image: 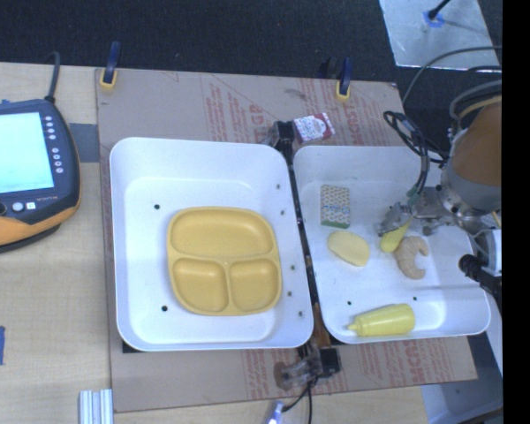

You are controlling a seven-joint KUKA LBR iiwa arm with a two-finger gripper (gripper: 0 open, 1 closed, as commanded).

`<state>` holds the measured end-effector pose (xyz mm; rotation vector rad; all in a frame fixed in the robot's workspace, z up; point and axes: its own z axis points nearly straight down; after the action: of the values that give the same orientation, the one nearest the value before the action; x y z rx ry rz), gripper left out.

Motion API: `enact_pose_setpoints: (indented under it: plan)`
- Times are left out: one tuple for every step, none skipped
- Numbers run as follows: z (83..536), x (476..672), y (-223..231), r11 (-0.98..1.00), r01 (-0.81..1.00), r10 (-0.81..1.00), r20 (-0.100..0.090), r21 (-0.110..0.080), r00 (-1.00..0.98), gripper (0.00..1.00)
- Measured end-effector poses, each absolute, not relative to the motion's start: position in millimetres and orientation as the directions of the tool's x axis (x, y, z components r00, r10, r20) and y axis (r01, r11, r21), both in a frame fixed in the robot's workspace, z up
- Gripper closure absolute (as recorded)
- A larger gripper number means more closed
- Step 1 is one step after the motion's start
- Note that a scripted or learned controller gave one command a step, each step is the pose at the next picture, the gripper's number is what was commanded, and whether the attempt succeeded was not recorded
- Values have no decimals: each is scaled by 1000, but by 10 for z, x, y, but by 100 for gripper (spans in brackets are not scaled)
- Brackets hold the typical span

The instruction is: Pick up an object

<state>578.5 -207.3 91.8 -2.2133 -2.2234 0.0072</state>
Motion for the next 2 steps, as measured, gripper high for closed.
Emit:
enact_pose_setpoints:
  plan:
    - [917,5864,-1574,7,1000,1000,0,-7,-7,0]
    - [1020,5862,-1584,9,1000,1000,0,-9,-9,100]
